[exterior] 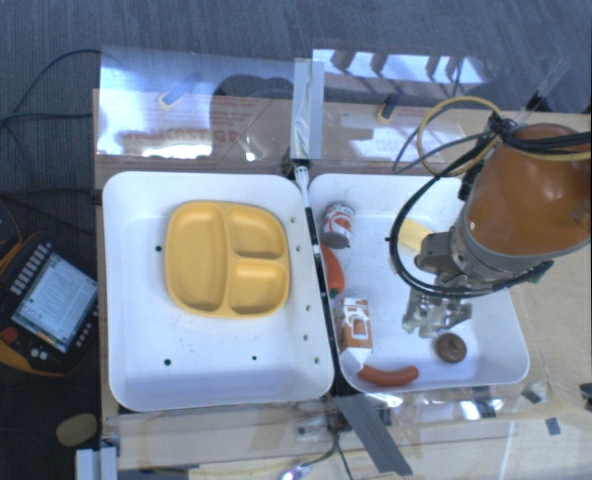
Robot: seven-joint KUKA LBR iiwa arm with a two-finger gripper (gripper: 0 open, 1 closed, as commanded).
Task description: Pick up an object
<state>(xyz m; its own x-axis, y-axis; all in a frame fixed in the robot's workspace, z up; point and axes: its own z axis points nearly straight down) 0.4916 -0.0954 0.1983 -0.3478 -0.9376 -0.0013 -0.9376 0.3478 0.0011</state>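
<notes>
Below, the pincer [434, 318] hangs, jaw state indiscernible, beside a brown round piece [450, 347]: probably light, rigid; grip its sides.

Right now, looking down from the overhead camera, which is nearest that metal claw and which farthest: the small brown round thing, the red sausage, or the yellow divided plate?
From the gripper:
1. Small brown round object, just beside it, right bin.
2. Red sausage, along the right bin's front edge.
3. Yellow divided plate, over in the left bin.
</notes>
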